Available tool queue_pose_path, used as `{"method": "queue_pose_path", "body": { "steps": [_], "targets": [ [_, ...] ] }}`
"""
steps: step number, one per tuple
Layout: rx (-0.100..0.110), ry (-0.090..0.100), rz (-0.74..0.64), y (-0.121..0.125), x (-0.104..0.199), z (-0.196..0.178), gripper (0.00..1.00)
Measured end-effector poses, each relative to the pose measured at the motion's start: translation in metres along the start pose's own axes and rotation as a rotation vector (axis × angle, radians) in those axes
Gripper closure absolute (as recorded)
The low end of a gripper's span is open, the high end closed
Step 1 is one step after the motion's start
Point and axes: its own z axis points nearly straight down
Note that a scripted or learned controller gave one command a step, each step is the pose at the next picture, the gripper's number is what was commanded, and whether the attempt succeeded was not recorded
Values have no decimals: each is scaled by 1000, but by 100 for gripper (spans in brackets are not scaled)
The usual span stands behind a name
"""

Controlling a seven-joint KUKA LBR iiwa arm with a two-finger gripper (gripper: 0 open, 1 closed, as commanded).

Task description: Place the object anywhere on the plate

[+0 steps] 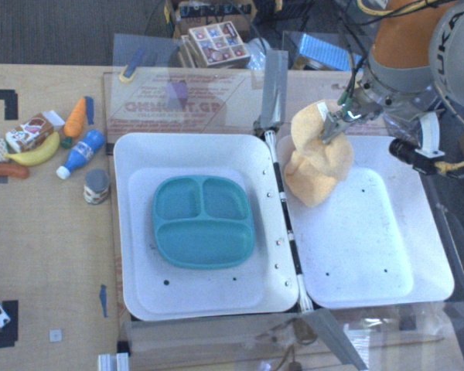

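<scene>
**Ana:** Camera view first, and it is the sole one: where does the object sit?

**Ben:** A pale yellow cloth [319, 159] hangs over the upper left corner of the right bin [387, 238], its lower folds close to the divider between the bins. The gripper [330, 130] meets it at the top, and the fingers look pinched together on a fold of the fabric, so I judge it held there.

**Ana:** Why held from the top?

**Ben:** Probably so the cloth drapes free and can be carried sideways. The teal plate [203, 221] lies flat in the middle of the left bin [131, 207], well apart from the cloth, so a move left across the divider seems needed.

**Ana:** How does the cloth look?

**Ben:** Soft and crumpled, bunched into rounded lobes, wider below the pinch. It will likely sag and swing, and a thin fold could slip out.

**Ana:** And the plate?

**Ben:** Three compartments, nothing on it; any one would do.
</scene>
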Motion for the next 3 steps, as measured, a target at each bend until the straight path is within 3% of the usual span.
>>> {"method": "queue_pose_path", "body": {
  "steps": [1, 2, 3],
  "targets": [
    [1, 3, -79, 33, 84, 22, 100],
    [1, 3, 17, 5, 164, 46, 100],
    [0, 3, 18, 5, 164, 46, 0]
  ]
}}
